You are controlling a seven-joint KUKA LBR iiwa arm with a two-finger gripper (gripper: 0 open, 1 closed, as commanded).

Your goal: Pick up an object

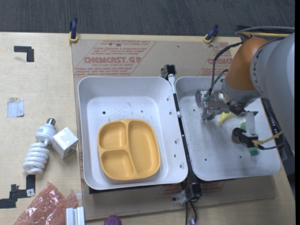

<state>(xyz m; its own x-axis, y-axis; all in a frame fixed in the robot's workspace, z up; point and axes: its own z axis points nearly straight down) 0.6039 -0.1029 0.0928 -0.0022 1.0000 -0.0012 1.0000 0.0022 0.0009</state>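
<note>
Grey arm with the orange band looms closest, its claw low in the right shallow white bin; wide or closed, I cannot tell. A small yellow piece lies just beside it, and an off-line descent could knock it aside. The yellow divided plastic plate sits well apart in the left white bin, no obstacle.

One fixed camera above the bench looks down at a slant, seemingly from its front, fairly near; both bins lie mid-frame.
</note>
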